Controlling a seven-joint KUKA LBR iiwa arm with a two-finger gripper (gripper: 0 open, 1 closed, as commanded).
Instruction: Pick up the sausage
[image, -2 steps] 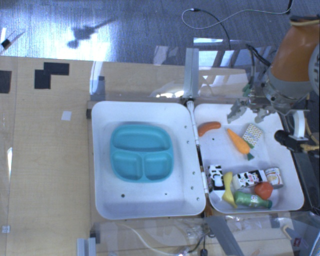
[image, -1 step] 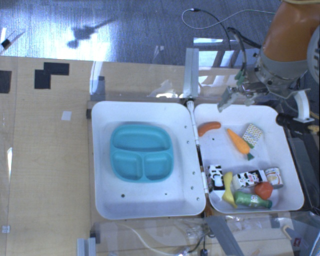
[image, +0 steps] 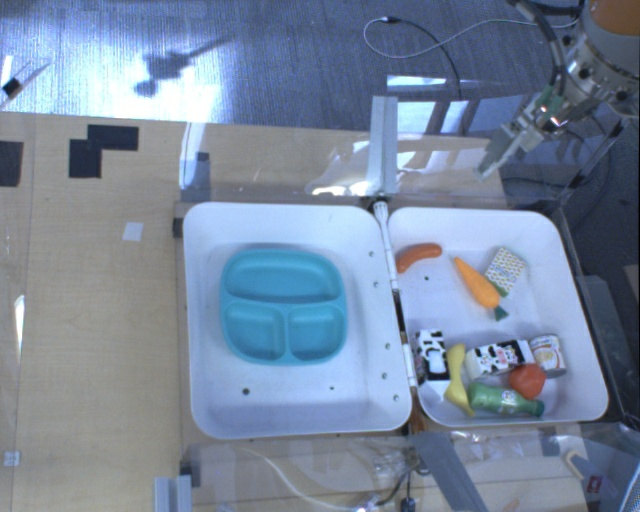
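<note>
The sausage (image: 418, 256) is a short orange-red link lying at the upper left of the right bin (image: 560, 260), close to the divider between the two bins. My gripper (image: 500, 152) hangs beyond the right bin's far edge, up and to the right of the sausage and well apart from it. Nothing is seen in it.
A carrot (image: 478, 283) and a patterned packet (image: 505, 270) lie just right of the sausage. Along the right bin's front are a cow-print carton (image: 430, 357), a banana (image: 455, 378), a green bottle (image: 505, 402), a tomato (image: 527, 380) and a can (image: 546, 354). A teal divided tray (image: 285, 305) sits in the left bin (image: 210, 390).
</note>
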